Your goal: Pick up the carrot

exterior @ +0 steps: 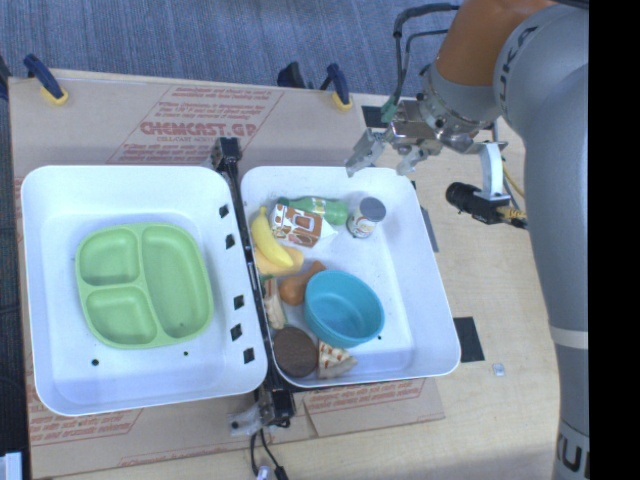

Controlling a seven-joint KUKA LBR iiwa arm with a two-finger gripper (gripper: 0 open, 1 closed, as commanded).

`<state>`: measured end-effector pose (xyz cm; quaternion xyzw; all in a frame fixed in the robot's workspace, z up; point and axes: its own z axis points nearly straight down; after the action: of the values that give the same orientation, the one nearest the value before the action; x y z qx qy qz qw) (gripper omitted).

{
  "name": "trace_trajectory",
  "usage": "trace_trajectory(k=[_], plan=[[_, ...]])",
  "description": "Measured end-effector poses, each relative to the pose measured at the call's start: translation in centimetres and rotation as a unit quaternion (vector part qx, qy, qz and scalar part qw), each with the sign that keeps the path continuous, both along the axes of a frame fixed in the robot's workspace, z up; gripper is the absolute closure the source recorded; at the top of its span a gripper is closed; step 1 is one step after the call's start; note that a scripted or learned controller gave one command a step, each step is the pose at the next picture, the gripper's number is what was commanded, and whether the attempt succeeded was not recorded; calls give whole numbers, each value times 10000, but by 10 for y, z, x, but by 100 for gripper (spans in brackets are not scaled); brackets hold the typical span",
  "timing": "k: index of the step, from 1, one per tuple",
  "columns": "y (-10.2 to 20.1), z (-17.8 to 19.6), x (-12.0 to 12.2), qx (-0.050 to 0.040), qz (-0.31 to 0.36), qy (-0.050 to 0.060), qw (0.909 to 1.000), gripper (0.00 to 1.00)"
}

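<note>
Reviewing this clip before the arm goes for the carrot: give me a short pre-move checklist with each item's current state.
1. Carrot located in the right bin: ok, orange piece between banana and blue bowl.
2. Carrot unobstructed: not ok, the bowl's rim and the banana crowd it.
3. Gripper above the carrot: not ok, it hangs over the bin's far rim.
4. Fingers open: ok, spread apart.
5. Gripper free of any object: ok.
6. Descent path: cannot tell, can and carton lie between.

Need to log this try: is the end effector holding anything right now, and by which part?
Nothing is held. The end effector is open above the right bin's far rim; the carrot lies in the bin.
</note>
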<state>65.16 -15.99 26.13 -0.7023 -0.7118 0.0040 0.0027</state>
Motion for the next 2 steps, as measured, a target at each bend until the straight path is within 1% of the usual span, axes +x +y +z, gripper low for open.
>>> trace_trajectory(k=[1,2], plan=[[80,-68,-94,19,12,46,10000,0],[65,-167,-109,-5,195,27,9998,0]])
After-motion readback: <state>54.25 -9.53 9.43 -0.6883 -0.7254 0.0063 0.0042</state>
